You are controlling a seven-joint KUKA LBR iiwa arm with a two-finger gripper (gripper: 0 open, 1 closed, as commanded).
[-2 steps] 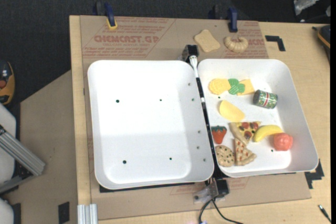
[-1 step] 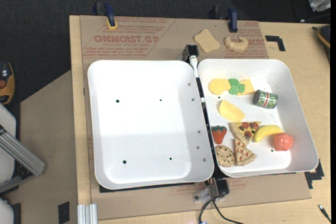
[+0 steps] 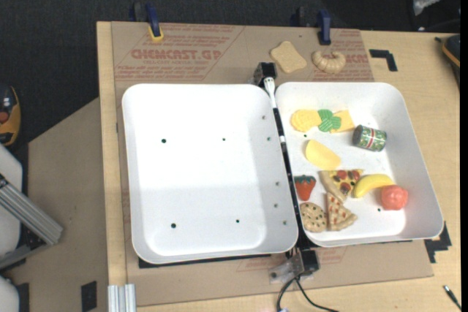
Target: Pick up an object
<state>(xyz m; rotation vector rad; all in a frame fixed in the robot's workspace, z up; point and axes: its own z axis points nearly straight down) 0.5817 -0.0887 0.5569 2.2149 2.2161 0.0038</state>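
- Left bin [image 3: 146, 157]: bare white floor with a few dark dots. It is the bin farther from the side the claw's arm reaches in from.
- Bread slice [image 3: 287, 57] and a pale pastry [image 3: 328, 60]: these lie on the board beyond the bins, outside both.
- Right bin [image 3: 417, 157]: all the other toy food is here, on the arm's own side.
- By the divider sit a strawberry [image 3: 305, 187] and a cookie [image 3: 313, 216], the reach farthest from the arm.
- Mid-bin are a yellow piece [image 3: 303, 120] touching a green one [image 3: 329, 120], a yellow wedge [image 3: 320, 153] and two pizza slices [image 3: 339, 197].
- Nearest the arm's side are a can [image 3: 369, 138] lying alone, a banana [image 3: 371, 184] touching the pizza, and a red fruit [image 3: 394, 197] just beside the banana.
- Claw: I cannot tell its state from this picture, nor place things closer to it than "arm's side" or "far side".
- Progress: nothing is lifted and every object rests on a bin floor or the board, so I judge the pick not yet done. Approach, descent, grasp and lift are all left.
- Likely target: the can stands apart from its neighbours, so it looks the easiest pick.
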